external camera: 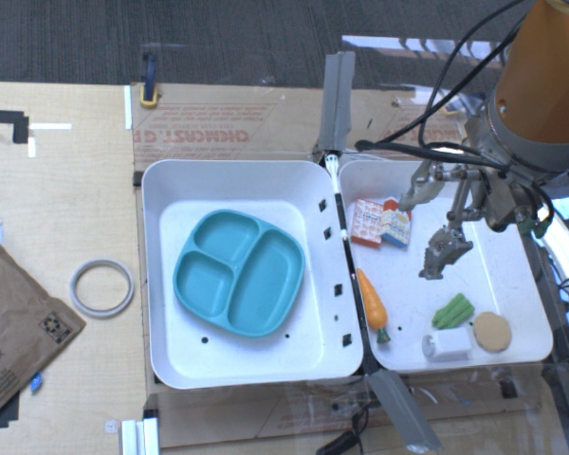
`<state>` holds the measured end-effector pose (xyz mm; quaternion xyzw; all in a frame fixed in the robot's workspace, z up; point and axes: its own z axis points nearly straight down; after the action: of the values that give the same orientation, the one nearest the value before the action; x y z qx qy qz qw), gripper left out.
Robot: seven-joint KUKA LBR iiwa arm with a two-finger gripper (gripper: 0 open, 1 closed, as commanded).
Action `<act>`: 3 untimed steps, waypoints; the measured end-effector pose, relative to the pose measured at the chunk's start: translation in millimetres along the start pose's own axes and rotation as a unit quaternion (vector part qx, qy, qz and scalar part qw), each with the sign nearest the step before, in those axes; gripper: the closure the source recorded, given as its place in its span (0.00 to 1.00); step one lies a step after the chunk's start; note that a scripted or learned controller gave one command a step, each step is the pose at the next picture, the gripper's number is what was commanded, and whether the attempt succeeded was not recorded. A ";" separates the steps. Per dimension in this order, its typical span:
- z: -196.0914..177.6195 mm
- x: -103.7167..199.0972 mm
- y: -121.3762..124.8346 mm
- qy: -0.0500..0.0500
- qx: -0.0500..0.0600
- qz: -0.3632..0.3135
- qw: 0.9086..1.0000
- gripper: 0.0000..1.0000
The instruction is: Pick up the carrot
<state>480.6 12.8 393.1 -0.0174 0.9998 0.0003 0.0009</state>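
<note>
Two white bins are sitting side by side: the left bin [161, 282] is holding one blue divided plate [239, 271], and the right bin [512, 254] is holding five things. One carrot [371, 300] is lying against the right bin's left wall, tip pointing up. One red and white carton [379, 223], one green piece [452, 311], one tan disc [493, 332] and one white cylinder [448, 345] are lying apart from it. The gripper [443, 252] is hanging above the bin floor with nothing between its fingers; whether they are spread is hard to tell.

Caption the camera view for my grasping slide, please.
Gripper poised above the right bin, the carrot lying untouched by its left wall.
</note>
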 end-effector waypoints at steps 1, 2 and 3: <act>-47.5 -12.7 39.9 0.001 0.000 -0.044 0.999 0.00; -47.7 -8.1 18.1 0.001 0.000 -0.061 0.998 0.00; -47.3 -10.7 43.0 0.001 -0.001 -0.211 0.978 0.00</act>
<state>489.8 56.0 440.5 -0.2276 0.9738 0.0007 0.0001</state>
